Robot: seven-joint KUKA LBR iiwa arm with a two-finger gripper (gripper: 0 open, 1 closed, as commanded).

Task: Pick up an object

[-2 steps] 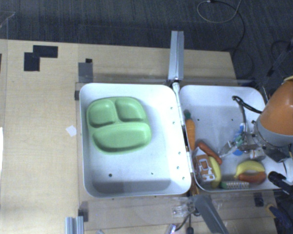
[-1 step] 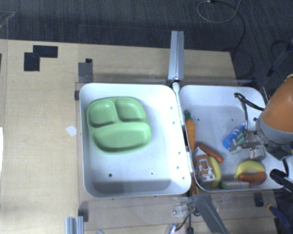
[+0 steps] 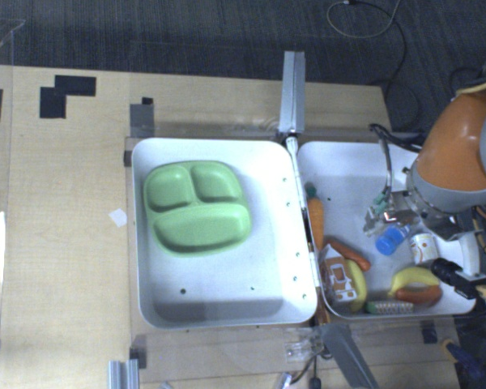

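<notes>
Wooden bench [image 3: 65, 217] carries two white bins — green tray [image 3: 198, 206] alone in the left bin [image 3: 219, 302], toys crowd the right bin [image 3: 340, 168]. Gripper [image 3: 386, 211] hangs just above a blue object [image 3: 390, 241], likely the target; finger state — cannot tell.

Green divided tray [image 3: 197, 205] in left white bin [image 3: 219, 308] — well left of the pincer [image 3: 386, 215]. Metal post [image 3: 292, 96] btwn bins, up-left of it. Black cable [image 3: 371, 13] on carpet — far above. Black marks [image 3: 67, 94] on bench [image 3: 57, 241], far left.

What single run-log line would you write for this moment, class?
arm: over right bin | gripper: above blue object, nothing seen held | left bin: green tray | pick: not yet done
</notes>
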